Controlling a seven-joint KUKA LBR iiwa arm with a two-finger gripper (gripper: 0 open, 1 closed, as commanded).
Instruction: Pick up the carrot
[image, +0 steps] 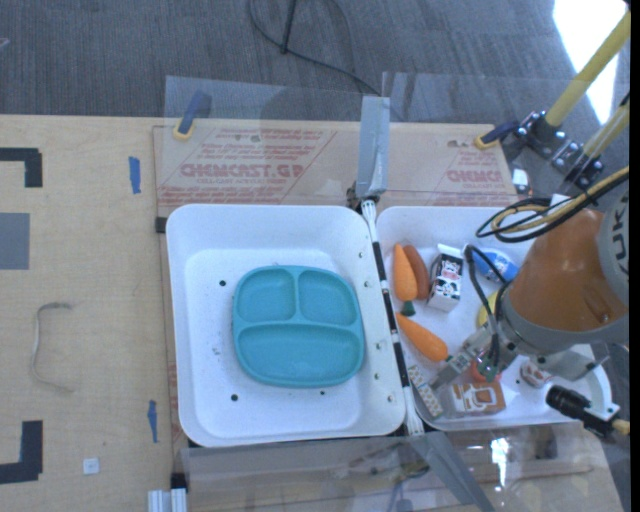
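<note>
A: Where is the carrot (424, 339)?

B: In the right bin (432, 222), near its left wall and about midway down. It lies at a slant, thin end up and to the left, thick end down and to the right. Nothing grips it.

A: And the gripper (468, 366)?

B: It hangs over the lower middle of the right bin, just right of and below the carrot's thick end, under the orange band of the arm (568, 275). I cannot tell from this slant how it is set; the arm's bulk and the cables crowd that spot.

A: What else lies in that bin?

B: An orange pepper-like piece (407, 271) stands near the left wall above the carrot. Just to its right is a small white carton (447, 278) with dark print. A blue thing (494, 264) lies to the right of the carton, partly behind black cables.

A: The left bin (195, 235)?

B: It holds a teal divided plate (297, 326) with three compartments, lying flat near the middle.
</note>
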